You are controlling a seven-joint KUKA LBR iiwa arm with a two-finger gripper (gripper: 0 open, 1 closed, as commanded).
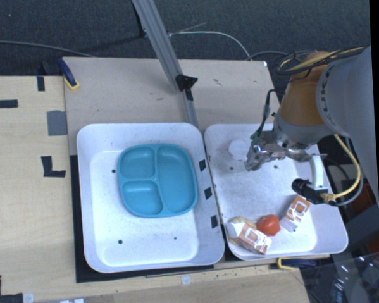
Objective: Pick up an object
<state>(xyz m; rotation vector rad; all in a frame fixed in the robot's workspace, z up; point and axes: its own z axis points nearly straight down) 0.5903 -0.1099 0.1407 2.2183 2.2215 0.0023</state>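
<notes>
Crowding the near edge: carton [249,235], tomato [268,225], box [296,213].

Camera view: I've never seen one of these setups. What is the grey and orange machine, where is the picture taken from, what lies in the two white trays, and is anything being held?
The picture comes from one fixed camera above the bench, looking down at a slant. The grey and orange machine on the right is a robot arm; at its end is a gripper, its two-fingered hand, hanging over the right bin. Nothing shows between its fingers, so I would not call anything held. The left bin holds a blue divided plate. Along the near edge of the right bin lie a small orange and white packet, a red tomato-like ball touching it, and a small carton just to the right.
</notes>
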